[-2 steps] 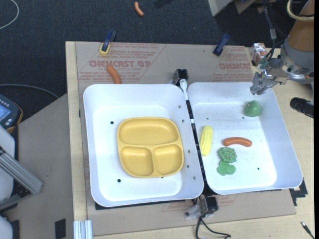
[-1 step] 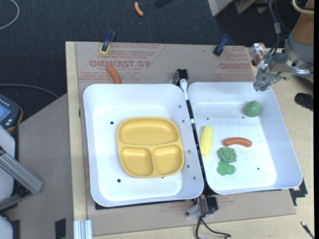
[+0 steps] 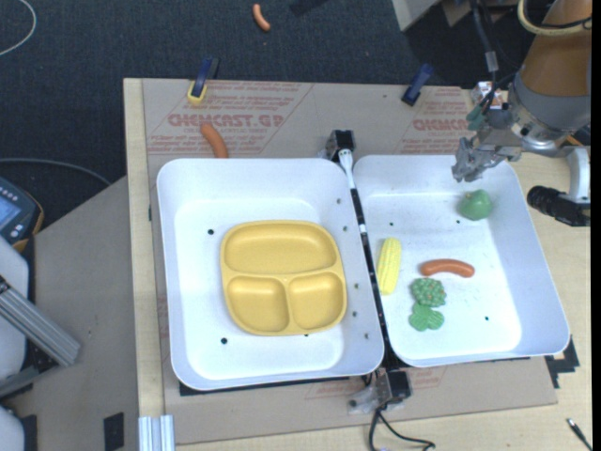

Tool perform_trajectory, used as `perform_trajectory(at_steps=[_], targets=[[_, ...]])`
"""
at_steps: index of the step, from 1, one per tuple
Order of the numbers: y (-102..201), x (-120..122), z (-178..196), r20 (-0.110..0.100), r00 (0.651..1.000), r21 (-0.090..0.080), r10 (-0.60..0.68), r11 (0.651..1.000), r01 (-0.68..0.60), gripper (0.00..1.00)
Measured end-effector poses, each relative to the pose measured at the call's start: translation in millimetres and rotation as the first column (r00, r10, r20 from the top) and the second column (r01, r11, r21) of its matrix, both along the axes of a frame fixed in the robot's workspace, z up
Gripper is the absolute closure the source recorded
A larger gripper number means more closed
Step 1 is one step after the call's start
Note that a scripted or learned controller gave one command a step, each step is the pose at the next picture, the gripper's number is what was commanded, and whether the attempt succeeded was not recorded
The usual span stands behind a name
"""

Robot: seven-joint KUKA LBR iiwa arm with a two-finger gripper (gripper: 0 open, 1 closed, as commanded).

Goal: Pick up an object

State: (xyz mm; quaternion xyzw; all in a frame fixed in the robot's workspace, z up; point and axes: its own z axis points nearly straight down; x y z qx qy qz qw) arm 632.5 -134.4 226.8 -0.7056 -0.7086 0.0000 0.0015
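The gripper (image 3: 467,168) is hanging just past the green ball (image 3: 476,205), on its far side. Open or closed is not showing.

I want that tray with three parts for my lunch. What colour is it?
The tray is plain yellow, clearest in the camera view.

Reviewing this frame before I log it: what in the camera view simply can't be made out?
The arm: cut off by the top and right edges of the camera view.
The pale green item in the right bin: too blurred to identify.
The gripper: the slanted view hides its height above the pale green item, so contact is unclear.
The dark device: cut off by the left edge.
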Motion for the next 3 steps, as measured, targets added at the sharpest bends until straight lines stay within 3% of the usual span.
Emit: perform_trajectory(at_steps=[3], targets=[[135, -73, 8, -0.002, 1.000, 0.001, 0.001, 1.000, -0.001, 1.00]])
